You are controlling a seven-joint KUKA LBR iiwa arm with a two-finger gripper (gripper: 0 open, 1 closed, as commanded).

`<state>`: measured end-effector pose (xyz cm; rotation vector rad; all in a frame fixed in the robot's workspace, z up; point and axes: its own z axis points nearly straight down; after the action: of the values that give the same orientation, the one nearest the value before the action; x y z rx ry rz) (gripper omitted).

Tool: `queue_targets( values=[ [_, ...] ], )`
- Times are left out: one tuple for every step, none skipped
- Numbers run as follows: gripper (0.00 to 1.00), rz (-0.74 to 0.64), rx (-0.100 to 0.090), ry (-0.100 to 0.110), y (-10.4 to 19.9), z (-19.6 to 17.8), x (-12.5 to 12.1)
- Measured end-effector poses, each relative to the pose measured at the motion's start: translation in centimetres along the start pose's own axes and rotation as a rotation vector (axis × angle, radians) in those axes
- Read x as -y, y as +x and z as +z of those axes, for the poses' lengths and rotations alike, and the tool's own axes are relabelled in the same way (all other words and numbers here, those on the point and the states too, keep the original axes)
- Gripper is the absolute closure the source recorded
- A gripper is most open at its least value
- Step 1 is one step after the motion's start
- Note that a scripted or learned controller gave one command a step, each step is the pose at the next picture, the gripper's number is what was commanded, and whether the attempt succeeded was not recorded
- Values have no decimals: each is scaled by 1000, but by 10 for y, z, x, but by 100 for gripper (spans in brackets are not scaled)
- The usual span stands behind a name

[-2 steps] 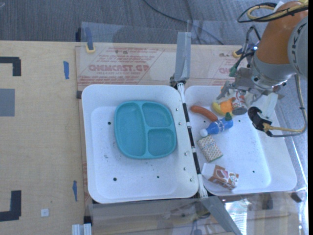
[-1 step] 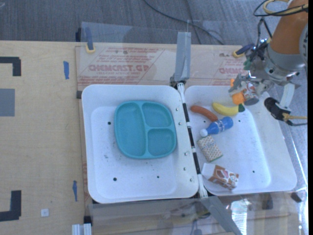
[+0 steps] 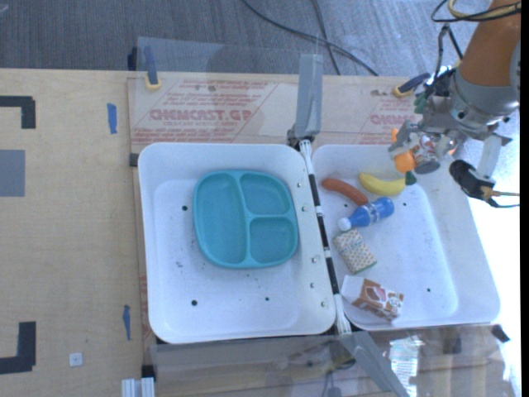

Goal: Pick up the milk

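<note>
- Hovering over the far corner of the right shallow white plastic bin (image 3: 463,255), my two-finger gripper (image 3: 422,150) sat just beside a small round orange piece (image 3: 403,161); whether it was clenched or released, I could not tell, and nothing showed plainly in its grasp.
- What I took for the milk, a small brown-and-white carton (image 3: 381,298), lay on its side in the near left corner of that right bin, well apart from the gripper.
- Just beyond the carton, a tan speckled little box (image 3: 355,251) lay tilted near the bin's left wall, apart from the carton.
- Farther on, a blue plastic bottle with a white cap (image 3: 367,214) lay on its side, cap pointing toward the left wall.
- Beyond the bottle, a reddish-brown toy sausage (image 3: 345,191) lay slantwise, and a yellow toy banana (image 3: 383,184) lay near it, between the sausage and the orange piece.
- My grey arm with the orange band (image 3: 493,23) reached in from the right, above the bin's far right edge.
- The left shallow white plastic bin (image 3: 161,246) stood touching the right one and held a teal three-compartment plate (image 3: 245,218) near its middle.
- Both bins rested on a pale wooden bench (image 3: 66,222), with a printed brown cardboard sheet (image 3: 207,106) behind them.
</note>
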<state>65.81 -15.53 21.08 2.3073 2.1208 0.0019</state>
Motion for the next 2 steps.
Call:
queue_targets(
  values=[
    [100, -74, -4, 7, 41, 17, -2],
    [100, -74, -3, 3, 41, 6, -3]
  ],
)
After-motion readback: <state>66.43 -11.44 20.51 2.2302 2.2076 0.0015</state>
